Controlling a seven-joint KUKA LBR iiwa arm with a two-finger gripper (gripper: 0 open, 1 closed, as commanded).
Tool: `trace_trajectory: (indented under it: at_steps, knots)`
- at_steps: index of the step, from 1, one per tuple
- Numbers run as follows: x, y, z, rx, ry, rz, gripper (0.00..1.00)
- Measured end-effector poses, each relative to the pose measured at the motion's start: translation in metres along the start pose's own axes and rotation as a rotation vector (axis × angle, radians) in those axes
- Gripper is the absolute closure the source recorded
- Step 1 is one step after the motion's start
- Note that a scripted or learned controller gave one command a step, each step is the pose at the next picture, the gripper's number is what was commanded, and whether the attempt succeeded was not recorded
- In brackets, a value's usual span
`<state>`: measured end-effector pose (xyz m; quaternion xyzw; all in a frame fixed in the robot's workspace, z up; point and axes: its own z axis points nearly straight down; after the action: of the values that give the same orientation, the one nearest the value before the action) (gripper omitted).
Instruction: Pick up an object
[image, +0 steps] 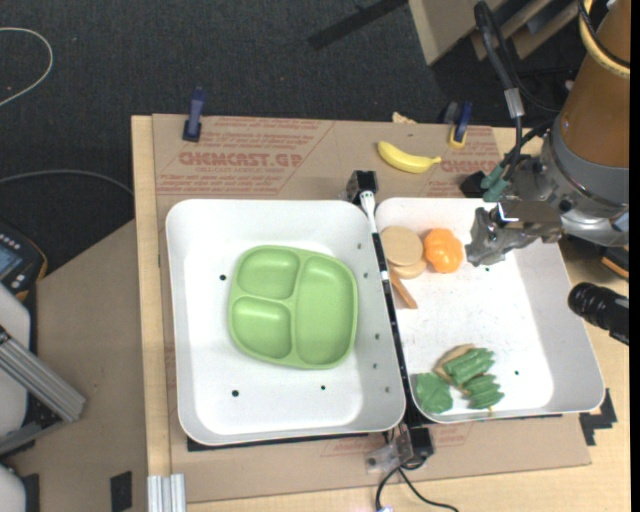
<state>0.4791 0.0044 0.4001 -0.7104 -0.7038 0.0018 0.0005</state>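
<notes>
The gripper (486, 246) hangs over the right bin's (560, 330) far edge, just beside an orange ball (442, 250); its finger state cannot be told. Bare floor lies mid-bin.

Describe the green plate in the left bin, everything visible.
The green plate is pale green, looks like matte plastic, squarish with rounded corners. Raised ridges split it into three sections: two smaller ones on the view's left, one long one on the right. It lies flat, face up, slightly rotated, about mid-bin in the left bin. Nothing else touches it.
</notes>
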Motion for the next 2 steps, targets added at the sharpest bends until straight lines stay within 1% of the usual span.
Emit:
trace_trajectory:
  at_steps: [1, 2]
  knots:
    - [0.089, 0.000, -0.104, -0.018, 0.007, -0.020, 1.00]
    - [0.046, -0.001, 0.000, 0.008, 0.000, -0.004, 1.00]
